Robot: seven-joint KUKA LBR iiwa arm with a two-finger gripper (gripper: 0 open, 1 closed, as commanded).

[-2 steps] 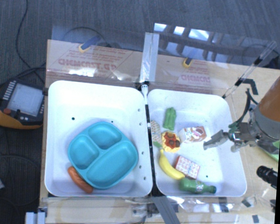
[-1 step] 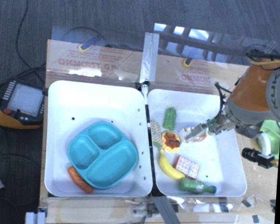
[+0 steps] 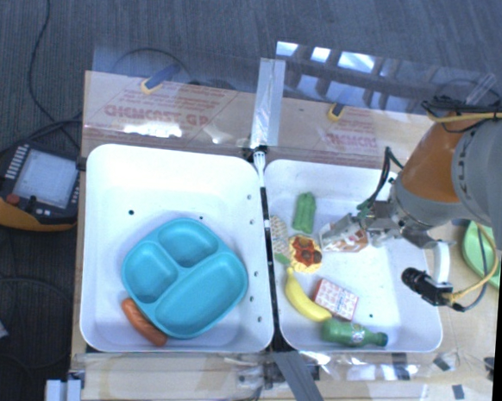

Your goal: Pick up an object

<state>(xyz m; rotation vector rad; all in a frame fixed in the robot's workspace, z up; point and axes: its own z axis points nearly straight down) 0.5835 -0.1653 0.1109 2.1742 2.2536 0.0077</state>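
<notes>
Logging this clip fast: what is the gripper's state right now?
Gripper: over the right bin, at a small red-and-white object; open or closed cannot be told.

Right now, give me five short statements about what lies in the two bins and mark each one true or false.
1. The blue divided plate lies in the left bin. True.
2. The banana lies in the left bin. False: it lies in the right bin, below the pizza slice.
3. The green bottle stands upright. False: it lies on its side near the right bin's front wall.
4. The carrot lies by the blue plate's lower left edge. True.
5. The gripper is over the left bin. False: it is over the right bin, by a red and white packet.
</notes>
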